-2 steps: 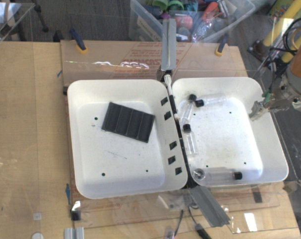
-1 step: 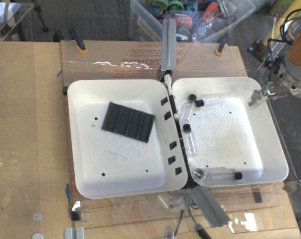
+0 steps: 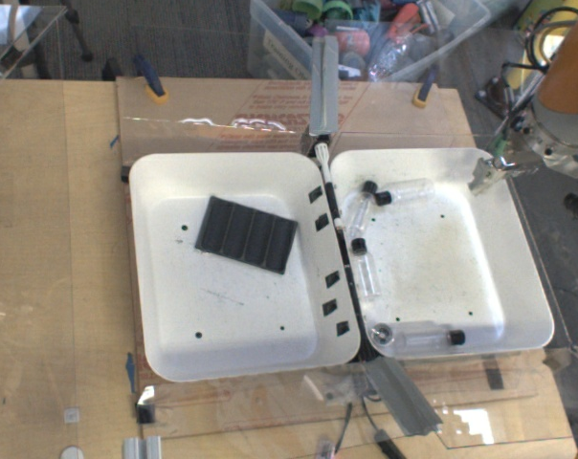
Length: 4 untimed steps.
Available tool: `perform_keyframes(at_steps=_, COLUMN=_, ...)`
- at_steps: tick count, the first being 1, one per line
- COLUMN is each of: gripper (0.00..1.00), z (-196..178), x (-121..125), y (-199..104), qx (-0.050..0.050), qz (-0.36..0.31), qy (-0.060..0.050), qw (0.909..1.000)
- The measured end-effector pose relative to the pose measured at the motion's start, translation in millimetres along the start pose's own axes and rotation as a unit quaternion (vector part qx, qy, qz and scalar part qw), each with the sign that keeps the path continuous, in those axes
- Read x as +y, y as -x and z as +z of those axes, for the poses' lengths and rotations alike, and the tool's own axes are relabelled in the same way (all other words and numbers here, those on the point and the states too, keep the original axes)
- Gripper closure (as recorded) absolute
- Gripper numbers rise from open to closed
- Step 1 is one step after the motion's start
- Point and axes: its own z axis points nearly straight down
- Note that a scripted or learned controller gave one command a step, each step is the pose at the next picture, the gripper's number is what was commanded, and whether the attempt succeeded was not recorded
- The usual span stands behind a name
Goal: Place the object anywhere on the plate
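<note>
Nearest the camera: grey clamp plate (image 3: 401, 397) at the bench's front edge, just below the seam where the two bins meet.

Left bin (image 3: 165, 342): a dark ribbed plate (image 3: 247, 234) lies flat, left of the seam, slightly skewed, in the bin's upper middle. Nothing rests on it.

Right bin (image 3: 519, 285): several clear tubes with black caps. One tube (image 3: 418, 336) lies along the front wall, right of the seam. Another tube (image 3: 364, 266) runs beside the seam, close to the divider. A pair of tubes (image 3: 385, 197) sits higher up, just right of the seam, one angled across toward the bin's back. Which of these is the task object I cannot tell; all stay in the right bin, well apart from the plate.

Gripper (image 3: 487, 171): at the right bin's far right corner, over the rim, well apart from the seam. Small and partly blurred here; fingers look near together, with nothing between them, though this is uncertain.

Behind the seam: a clear tote (image 3: 270, 17) of mixed coloured items.
</note>
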Motion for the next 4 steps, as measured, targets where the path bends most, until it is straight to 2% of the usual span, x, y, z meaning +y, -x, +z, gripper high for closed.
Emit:
perform_keyframes(at_steps=1, gripper=1.0, z=-48.2, x=-30.0, y=-33.6, qx=0.001, qz=-0.016, qy=-0.001, qw=0.9999)
perform_keyframes(at_steps=2, gripper=0.0, z=-47.6, x=-30.1, y=-33.9, qx=0.001, qz=-0.016, qy=-0.001, qw=0.9999)
perform_keyframes(at_steps=3, gripper=1.0, z=-58.2, x=-29.1, y=-33.4, qx=0.0, qz=-0.016, qy=0.0, qw=0.9999)
perform_keyframes(at_steps=4, gripper=1.0, z=-101.1, x=-31.4, y=-12.2, qx=0.0, qz=0.075, qy=0.001, qw=0.9972)
